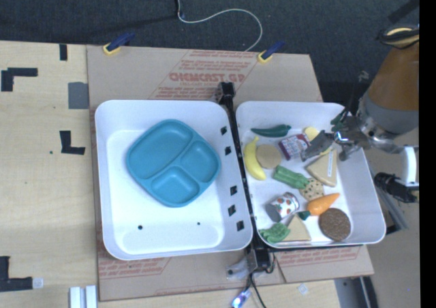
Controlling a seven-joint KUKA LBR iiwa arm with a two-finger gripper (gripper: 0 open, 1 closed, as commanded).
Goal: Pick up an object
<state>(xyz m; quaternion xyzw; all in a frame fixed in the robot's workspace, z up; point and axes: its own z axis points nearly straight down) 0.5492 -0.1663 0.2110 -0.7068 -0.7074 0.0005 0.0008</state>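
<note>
**Operator:** Report arm and end-effector position.

**Technician:** The arm (395,88) enters from the right side of the camera view. The gripper (325,144) sits over the upper right part of the right bin (373,232). Its dark fingers point toward the bin interior, and their tips lie just beside a pale wedge-shaped piece (325,170).

**Operator:** Finger state?

**Technician:** Cannot tell. The fingers blend into the objects below them, so the spacing between them is not readable. No object is visibly held between them.

**Operator:** List the right bin contents.

**Technician:** A green pepper (271,131) lies near the top wall. Below it are a yellow banana (253,161), which runs along the left wall, a tan round item (268,157) touching the banana, and a small purple packet (294,144). A small yellow item (312,134) lies just beside the gripper. A green cucumber-like piece (291,178) occupies the centre. Lower down are a silver can (282,206), an orange carrot (320,204), a brown round disc (335,223), and a green leafy item (274,234) at the bottom wall.

**Operator:** And the left bin?

**Technician:** The left bin (109,163) holds one blue divided plate (173,161), lying flat, well apart from the gripper.

**Operator:** Surroundings?

**Technician:** Both bins rest on a cardboard sheet (197,75) with red lettering. A white cable (225,17) loops above it.
</note>
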